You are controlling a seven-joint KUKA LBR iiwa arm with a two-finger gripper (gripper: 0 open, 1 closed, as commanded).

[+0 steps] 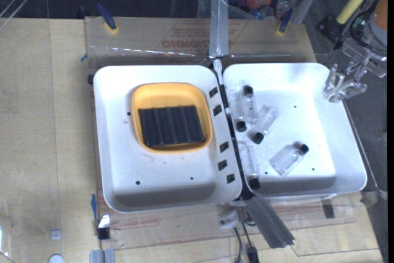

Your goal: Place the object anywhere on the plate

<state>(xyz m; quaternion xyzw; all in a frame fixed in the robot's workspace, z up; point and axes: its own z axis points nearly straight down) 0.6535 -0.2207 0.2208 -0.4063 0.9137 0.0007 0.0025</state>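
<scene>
End effector (342, 84) at right bin rim | 4 clear black-capped bottles (288, 158)

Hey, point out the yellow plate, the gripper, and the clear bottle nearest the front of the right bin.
yellow plate (143, 97): camera view, on its bare left rim.
gripper (340, 87): camera view, at its fingertips.
clear bottle (288, 157): camera view, on its clear body.
</scene>
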